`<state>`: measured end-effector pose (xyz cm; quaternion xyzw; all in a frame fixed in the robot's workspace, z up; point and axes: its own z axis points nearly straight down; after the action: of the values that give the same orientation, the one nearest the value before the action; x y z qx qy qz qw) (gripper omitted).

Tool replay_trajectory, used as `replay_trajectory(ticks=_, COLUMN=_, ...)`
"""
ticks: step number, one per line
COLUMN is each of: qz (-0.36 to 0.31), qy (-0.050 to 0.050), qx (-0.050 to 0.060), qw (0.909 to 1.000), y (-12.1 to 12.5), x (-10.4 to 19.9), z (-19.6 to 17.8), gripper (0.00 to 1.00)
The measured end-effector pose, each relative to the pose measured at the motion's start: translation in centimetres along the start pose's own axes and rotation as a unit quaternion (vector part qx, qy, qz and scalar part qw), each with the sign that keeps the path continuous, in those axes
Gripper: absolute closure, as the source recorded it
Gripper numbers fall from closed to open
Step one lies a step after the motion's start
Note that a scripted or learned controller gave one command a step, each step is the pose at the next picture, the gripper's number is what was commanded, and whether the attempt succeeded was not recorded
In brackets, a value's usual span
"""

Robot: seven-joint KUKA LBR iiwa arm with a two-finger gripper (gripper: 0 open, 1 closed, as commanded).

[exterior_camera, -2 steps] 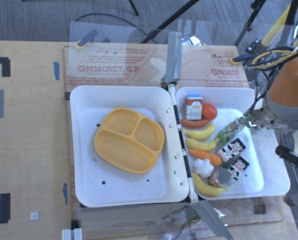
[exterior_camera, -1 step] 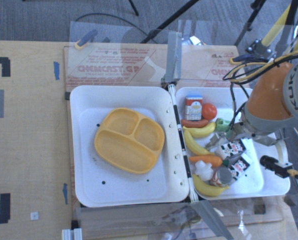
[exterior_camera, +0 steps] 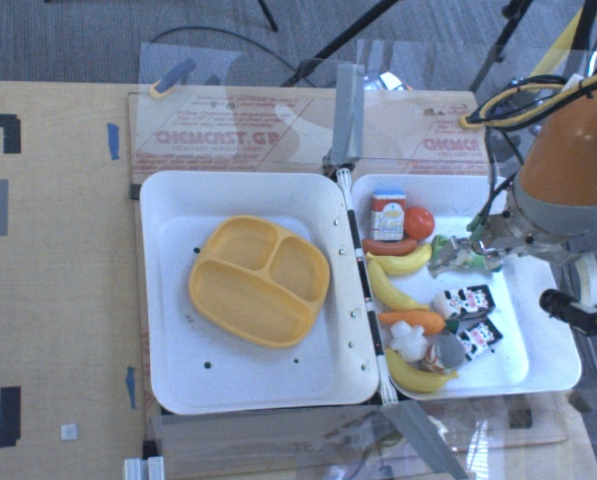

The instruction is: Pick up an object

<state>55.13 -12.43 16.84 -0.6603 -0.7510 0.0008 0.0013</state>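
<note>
Right bin (exterior_camera: 553, 363): three bananas (exterior_camera: 400, 261), one carrot (exterior_camera: 411, 320), one tomato (exterior_camera: 419, 223).

Wooden bench (exterior_camera: 58, 298), two white bins (exterior_camera: 168, 298)

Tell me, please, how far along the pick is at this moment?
Done: the gripper has reached the right bin, low beside the tomato. In hand: nothing visibly between its fingers. Left: grasping and lifting; the bananas, carrot and carton all lie in the bin, and the yellow plate sits bare in the left bin.
</note>
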Motion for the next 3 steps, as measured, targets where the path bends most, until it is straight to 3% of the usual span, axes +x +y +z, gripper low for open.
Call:
replay_trajectory(ticks=1, qz=-0.019, qy=0.000, qx=-0.002, qw=0.9998, y=1.3, x=-5.7, z=8.3, gripper=0.00)
replay_trajectory(ticks=2, qz=-0.043, qy=0.001, qx=0.001, qw=0.9991, y=-1.0, x=1.3, z=5.2, gripper=0.00)
replay_trajectory(ticks=3, qz=-0.050, qy=-0.001, qx=-0.002, qw=0.9987, y=0.1, x=1.3, z=8.2, gripper=0.00)
